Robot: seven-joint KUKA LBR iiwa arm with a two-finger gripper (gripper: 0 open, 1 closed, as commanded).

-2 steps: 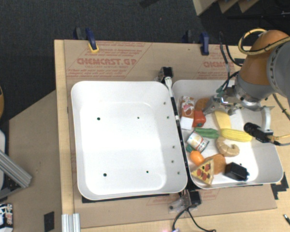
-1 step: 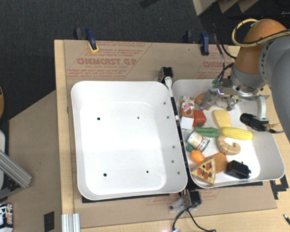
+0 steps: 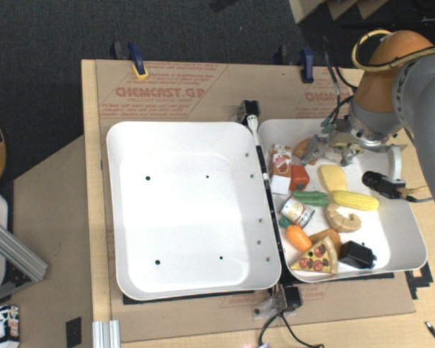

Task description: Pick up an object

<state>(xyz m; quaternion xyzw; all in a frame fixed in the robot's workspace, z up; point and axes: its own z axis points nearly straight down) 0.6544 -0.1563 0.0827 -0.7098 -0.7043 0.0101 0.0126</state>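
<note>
The right bin [image 3: 406, 230] holds a heap of toy food. A red and white packet [image 3: 280, 158], a red block [image 3: 299, 176] and a small brown piece [image 3: 302, 148] lie towards its far left. A yellow block [image 3: 332, 178], a corn cob [image 3: 355, 200] and a green cucumber [image 3: 309, 198] sit in the middle. Nearer the front are a small can [image 3: 296, 211], a tan bread piece [image 3: 343, 218], a carrot [image 3: 299, 236], a pizza slice [image 3: 315, 256] and a black block [image 3: 357, 254]. My gripper [image 3: 332, 141] hangs low over the bin's far end, just right of the brown piece and above the yellow block.
The left bin [image 3: 181, 209] lies beside the right one, their rims meeting along a dark divider [image 3: 264, 187]. Both rest on a brown board [image 3: 167, 93] held by blue clamps [image 3: 138, 60] at the back. The grey arm with its orange band [image 3: 391, 64] comes in from the upper right.
</note>
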